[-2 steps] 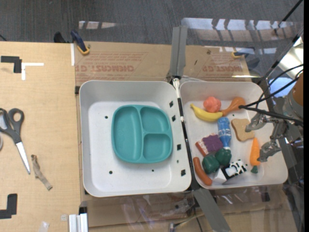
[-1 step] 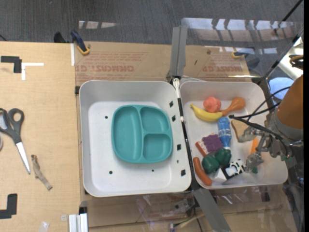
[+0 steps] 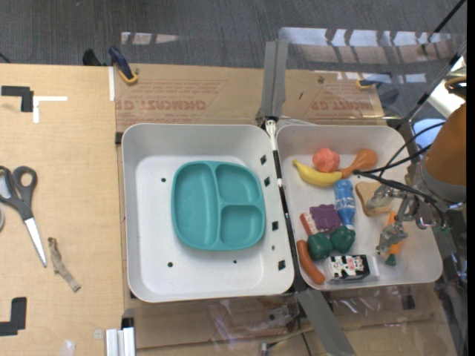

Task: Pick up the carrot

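On the bench at far left we saw a pair of scissors (image 3: 22,206) lying flat, well apart from the bins. The left bin (image 3: 141,273) held a teal divided plate (image 3: 219,205) near its middle. Just beside it, the right bin (image 3: 423,269) was crowded: a red sausage-like piece (image 3: 310,263) lay by its near left wall, with a dark green item (image 3: 331,242) and a purple block (image 3: 324,216) above it, and a small black-and-white box (image 3: 349,267) near the front. Farther back we noted a yellow banana (image 3: 315,174) touching a pink-orange lump (image 3: 326,159), a blue bottle (image 3: 344,199) and an orange drumstick-shaped toy (image 3: 359,162). At the right of that bin the gripper (image 3: 392,245) pointed down, and a small orange piece with a green end, which we took for the carrot (image 3: 391,256), showed at its fingertips. We could not tell whether the fingers were closed on it or merely touching it.
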`<state>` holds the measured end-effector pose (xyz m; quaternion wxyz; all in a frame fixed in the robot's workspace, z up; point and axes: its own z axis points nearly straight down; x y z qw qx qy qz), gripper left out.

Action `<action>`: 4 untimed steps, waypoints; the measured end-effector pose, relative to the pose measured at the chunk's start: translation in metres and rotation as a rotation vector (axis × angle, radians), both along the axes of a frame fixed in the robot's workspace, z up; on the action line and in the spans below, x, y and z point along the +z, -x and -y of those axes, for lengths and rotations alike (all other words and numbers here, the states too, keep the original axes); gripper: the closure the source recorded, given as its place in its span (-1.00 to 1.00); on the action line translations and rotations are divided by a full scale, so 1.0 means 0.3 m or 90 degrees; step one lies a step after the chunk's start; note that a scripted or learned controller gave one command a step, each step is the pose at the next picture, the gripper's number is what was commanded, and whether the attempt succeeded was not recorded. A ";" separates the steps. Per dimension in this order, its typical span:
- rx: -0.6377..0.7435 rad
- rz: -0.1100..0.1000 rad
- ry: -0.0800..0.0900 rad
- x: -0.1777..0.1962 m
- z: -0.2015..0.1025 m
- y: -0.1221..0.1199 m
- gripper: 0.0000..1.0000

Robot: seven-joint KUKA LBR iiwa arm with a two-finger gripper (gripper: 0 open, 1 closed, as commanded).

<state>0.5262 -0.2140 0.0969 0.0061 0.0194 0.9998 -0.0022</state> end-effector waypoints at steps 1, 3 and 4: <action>0.003 0.005 0.001 0.036 -0.004 -0.010 1.00; 0.117 -0.006 -0.002 0.339 -0.245 -0.009 -1.00; 0.034 0.000 -0.001 -0.001 -0.040 -0.096 -1.00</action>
